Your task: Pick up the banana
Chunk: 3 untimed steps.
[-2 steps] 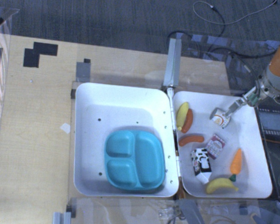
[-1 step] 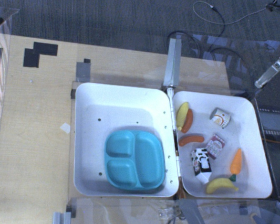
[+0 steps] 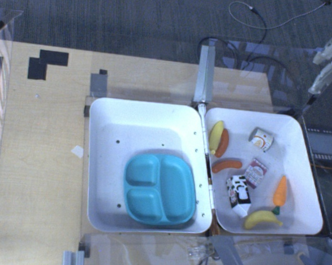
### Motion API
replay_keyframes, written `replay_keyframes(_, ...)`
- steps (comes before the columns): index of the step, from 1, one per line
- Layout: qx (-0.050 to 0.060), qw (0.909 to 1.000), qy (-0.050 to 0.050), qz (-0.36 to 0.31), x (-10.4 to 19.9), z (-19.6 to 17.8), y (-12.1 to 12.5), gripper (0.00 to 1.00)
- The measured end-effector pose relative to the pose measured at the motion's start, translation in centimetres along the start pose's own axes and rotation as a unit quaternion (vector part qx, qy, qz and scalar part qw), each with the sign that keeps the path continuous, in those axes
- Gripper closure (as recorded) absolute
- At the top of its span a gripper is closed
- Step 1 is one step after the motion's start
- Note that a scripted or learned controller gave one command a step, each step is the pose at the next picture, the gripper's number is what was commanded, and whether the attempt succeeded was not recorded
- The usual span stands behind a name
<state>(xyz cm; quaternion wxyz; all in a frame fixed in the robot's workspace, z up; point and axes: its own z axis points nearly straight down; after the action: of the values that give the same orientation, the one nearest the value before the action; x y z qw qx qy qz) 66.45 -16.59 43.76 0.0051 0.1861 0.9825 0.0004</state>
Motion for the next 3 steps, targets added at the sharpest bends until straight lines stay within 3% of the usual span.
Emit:
replay_keyframes(1,-0.002,1.0,-0.004,0.0,-0.1,-1.2,0.1,1.0)
replay_keyframes(2,-0.002,1.0,-0.004,0.0,-0.1,-1.2,0.1,0.0)
replay_keyframes(3,-0.003,1.0,-0.008,-0.001,-0.1,-2.5,0.2,1.0)
